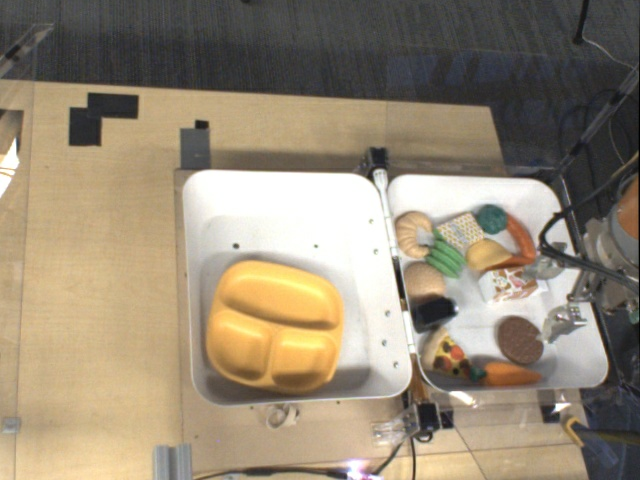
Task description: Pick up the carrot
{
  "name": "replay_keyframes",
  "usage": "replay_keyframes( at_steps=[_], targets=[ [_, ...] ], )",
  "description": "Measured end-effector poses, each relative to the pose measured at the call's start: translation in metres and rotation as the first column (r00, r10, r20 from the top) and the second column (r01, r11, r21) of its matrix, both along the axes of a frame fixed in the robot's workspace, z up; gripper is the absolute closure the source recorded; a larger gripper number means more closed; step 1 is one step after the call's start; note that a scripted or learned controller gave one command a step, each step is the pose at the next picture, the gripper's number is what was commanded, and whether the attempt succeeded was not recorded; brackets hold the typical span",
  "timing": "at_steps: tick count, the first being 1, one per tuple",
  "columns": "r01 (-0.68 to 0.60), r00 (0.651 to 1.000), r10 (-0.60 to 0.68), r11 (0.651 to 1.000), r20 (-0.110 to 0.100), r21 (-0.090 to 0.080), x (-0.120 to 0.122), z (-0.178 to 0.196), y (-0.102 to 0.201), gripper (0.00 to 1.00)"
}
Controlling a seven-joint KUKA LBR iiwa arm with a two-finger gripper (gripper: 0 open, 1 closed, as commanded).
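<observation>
Carrot (pixel 510 373): you find it lying flat along the near wall of the right bin (pixel 590 368), its green end toward the slice of pizza (pixel 448 356). It sits low against the wall, which in my judgement leaves you little room on that side.
End effector (pixel 562 320): it hangs at the right edge of the right bin, just beside the brown round piece (pixel 520 339) and apart from the carrot. You cannot tell from this view whether it is wide or narrow; nothing is seen gripped in it.
Arm (pixel 620 238): it reaches in from the right, so the carrot is close to its side of the desk (pixel 90 298).
Neighbours: the brown round piece lies just above the carrot and the pizza slice touches or nearly touches its green end. Expect them to get nudged if you descend off-centre.
Second orange item (pixel 520 236): a longish orange-red piece rests at the far side of the same bin; don't mistake it for the target.
Left bin (pixel 280 198): it carries a big yellow loaf shape (pixel 275 323), well apart from the work.
Step in hand: approach, grasp not yet made.
</observation>
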State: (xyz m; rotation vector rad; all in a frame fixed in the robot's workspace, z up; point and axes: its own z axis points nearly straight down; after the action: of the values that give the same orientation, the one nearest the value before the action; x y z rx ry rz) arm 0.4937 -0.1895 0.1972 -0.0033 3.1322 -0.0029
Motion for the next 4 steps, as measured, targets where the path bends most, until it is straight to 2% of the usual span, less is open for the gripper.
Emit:
replay_keyframes(
  at_steps=[1,2,3,4],
  targets=[
    [-0.113,0.994,0.113,0.994,0.001,0.001,-0.002,-0.015,0.053,0.00],
    [-0.215,0.977,0.215,0.977,0.002,0.004,0.003,-0.011,0.151,0.00],
    [-0.147,0.989,0.147,0.989,0.003,0.005,0.028,-0.011,0.215,0.00],
    [-0.775,0.632,0.775,0.632,0.001,-0.008,0.073,-0.005,0.157,0.00]
  ],
)
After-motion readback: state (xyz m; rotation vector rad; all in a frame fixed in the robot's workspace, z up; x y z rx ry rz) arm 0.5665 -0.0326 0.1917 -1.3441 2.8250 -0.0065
